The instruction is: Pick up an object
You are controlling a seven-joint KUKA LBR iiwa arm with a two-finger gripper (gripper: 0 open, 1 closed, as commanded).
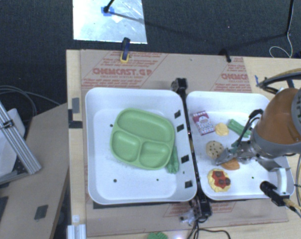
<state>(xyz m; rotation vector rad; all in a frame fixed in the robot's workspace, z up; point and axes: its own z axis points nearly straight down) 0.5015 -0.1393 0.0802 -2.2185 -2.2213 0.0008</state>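
Red "CHEMCAST GP" print – twice on the brown sheet (140, 66) under both bins – nothing else legible.

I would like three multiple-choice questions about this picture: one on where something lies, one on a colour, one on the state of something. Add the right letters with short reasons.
1. Where does the divided tray lie?
A. in the left bin
B. in the right bin
C. on the floor

2. What colour is the divided tray?
A. red
B. green
C. blue

3. How does the pizza toy lie?
A. flat on the right bin floor, near its front edge
B. on the divided tray
C. stacked on the cookie

Answers: 1 A, it rests inside the left bin. 2 B, it is pale green. 3 A, it lies flat, apart from the gripper.
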